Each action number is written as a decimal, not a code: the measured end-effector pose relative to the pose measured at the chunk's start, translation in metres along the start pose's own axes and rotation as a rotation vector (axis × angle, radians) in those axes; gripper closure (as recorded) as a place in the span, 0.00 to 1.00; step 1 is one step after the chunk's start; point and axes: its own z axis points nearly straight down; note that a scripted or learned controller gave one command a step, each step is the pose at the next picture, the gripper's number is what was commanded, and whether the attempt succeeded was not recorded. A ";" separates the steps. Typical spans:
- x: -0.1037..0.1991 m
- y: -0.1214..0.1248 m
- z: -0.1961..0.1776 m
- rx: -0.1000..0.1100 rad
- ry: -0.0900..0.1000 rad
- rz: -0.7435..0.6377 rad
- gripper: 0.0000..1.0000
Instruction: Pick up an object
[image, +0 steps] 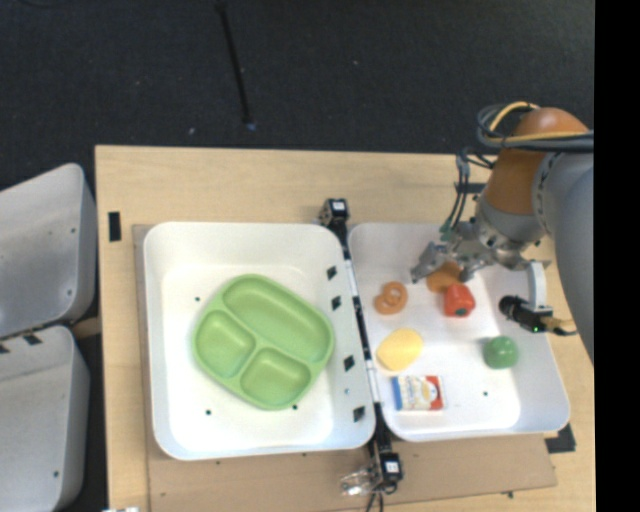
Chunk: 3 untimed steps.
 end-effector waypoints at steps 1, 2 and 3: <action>-0.001 0.002 -0.015 -0.008 -0.003 -0.002 1.00; -0.001 0.003 -0.080 -0.009 0.001 -0.001 1.00; -0.006 0.005 -0.124 -0.007 0.000 -0.002 1.00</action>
